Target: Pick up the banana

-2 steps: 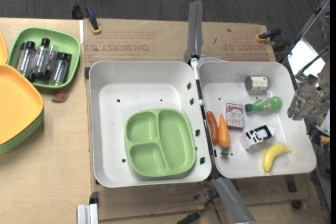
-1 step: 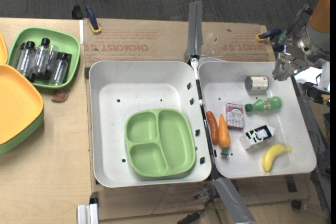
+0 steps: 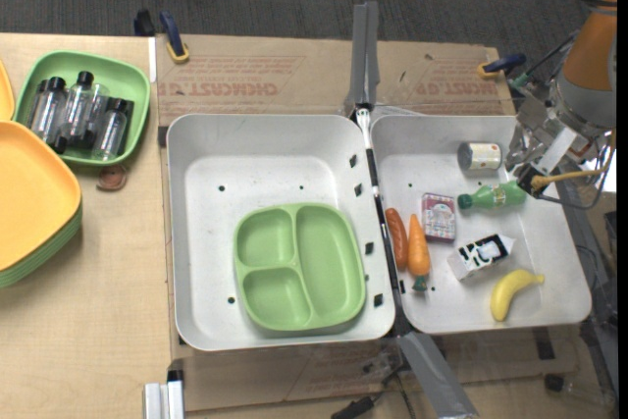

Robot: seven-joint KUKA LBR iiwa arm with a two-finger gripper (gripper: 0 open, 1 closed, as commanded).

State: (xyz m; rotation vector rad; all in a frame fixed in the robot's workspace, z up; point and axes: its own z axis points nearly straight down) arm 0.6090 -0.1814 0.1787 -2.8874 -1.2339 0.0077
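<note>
Two shallow white bins side by side, sharing a middle wall. Left bin [image 3: 196, 211]: bare floor all round one green divided tray [image 3: 299, 267], which sits toward the front. Right bin [image 3: 569, 309]: more crowded, with open floor along the far wall and in the front left part.

Counted in the right bin:
- one banana [image 3: 513, 292]
- one carrot [image 3: 418, 248]
- one red-orange sausage-like piece [image 3: 395, 235], hard against the middle wall
- one pink packet [image 3: 439, 216]
- one black-and-white carton [image 3: 483, 254]
- one green bottle [image 3: 494, 199], on its side
- one small pale can [image 3: 480, 155]

On the bench to the left:
- one green dish [image 3: 132, 83] with about four small dark-capped bottles [image 3: 78, 113]; overlap makes the count unsure
- a stack of orange plates [image 3: 29, 201]

At the cardboard's far edge: two clamps [image 3: 174, 41].

Banana near the front right corner of the right bin. Clear of both walls, with bare floor to its left and in front, and the carton just beside it on the far-left side.

Gripper [image 3: 528, 162] over the far right part of the same bin, just beside the green bottle's thick end and near the can. How far open it is: cannot tell. Nothing seen in its hold. Banana well apart from it, toward the front edge, with the bottle and carton roughly between.
</note>
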